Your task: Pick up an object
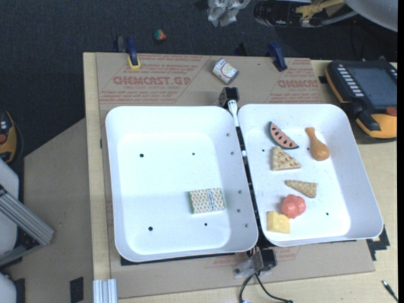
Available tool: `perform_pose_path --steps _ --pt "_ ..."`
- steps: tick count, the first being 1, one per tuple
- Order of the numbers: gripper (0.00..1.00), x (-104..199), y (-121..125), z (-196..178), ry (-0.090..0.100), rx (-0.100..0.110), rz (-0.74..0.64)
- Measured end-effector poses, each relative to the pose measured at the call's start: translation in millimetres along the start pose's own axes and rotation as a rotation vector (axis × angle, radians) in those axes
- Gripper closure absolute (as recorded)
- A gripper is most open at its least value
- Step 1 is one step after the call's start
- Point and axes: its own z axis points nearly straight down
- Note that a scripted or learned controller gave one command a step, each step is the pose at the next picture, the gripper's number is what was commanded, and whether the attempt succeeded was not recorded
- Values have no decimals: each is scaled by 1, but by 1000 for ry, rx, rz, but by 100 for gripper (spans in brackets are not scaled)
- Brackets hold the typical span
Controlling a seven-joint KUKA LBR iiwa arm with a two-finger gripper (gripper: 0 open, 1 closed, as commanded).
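Pincer [228, 8] hangs at the top edge beyond the desk [189, 81], grip state impossible to tell, patterned block [206, 201] well apart in the left bin [126, 131], toy foods in the right bin [344, 169].

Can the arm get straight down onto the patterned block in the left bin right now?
Probably yes. The patterned block lies alone on the left bin floor, away from the walls, with nothing over it.

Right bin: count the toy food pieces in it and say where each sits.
6. Watermelon slice at the back, drumstick beside it, sandwich wedge mid-bin, pizza slice below, red piece and cheese cube in front.
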Motion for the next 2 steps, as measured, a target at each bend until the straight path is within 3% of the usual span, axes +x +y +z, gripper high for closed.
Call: perform_pose_path --steps 1,2 --pt "100 11 -3 -45 2 -11 2" --pt "100 26 -23 114 -4 16 3"
